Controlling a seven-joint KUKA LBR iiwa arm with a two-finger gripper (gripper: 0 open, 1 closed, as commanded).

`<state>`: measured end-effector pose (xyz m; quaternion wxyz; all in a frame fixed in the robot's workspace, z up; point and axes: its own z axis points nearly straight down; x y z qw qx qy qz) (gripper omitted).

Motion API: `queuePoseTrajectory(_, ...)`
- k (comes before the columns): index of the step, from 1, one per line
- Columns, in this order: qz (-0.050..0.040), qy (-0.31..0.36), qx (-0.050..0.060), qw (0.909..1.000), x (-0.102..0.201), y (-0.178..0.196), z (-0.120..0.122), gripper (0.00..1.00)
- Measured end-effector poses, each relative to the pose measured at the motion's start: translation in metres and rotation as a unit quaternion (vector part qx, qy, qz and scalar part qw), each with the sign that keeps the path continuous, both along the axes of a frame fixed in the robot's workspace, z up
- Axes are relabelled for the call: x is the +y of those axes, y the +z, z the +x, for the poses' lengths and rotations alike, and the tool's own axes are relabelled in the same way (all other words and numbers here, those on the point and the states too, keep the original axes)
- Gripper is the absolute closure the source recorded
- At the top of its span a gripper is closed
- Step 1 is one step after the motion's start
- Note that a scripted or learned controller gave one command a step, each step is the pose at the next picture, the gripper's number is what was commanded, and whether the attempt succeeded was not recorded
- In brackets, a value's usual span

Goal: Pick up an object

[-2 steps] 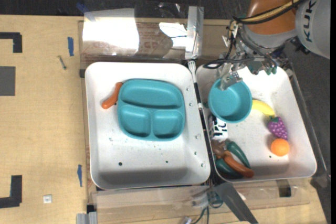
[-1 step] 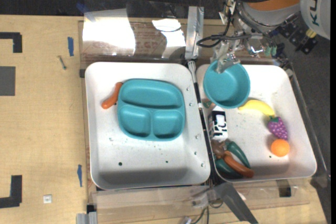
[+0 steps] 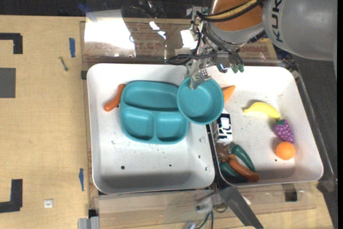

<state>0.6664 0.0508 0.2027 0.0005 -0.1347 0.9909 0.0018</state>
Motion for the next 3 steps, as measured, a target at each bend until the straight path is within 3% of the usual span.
queuePoseTrajectory(1, 0.0011, -0.072, -0.005, 0.9974, 0.08, 0.038, 0.001, 1.0)
queuePoseTrajectory(2, 0.001, -0.06, -0.002, 0.9982, 0.169, 0.028, -0.003, 1.0)
queuePoseTrajectory(3, -0.0006, 0.091, -0.002, 0.9959, 0.131, -0.064, -0.064, 1.0)
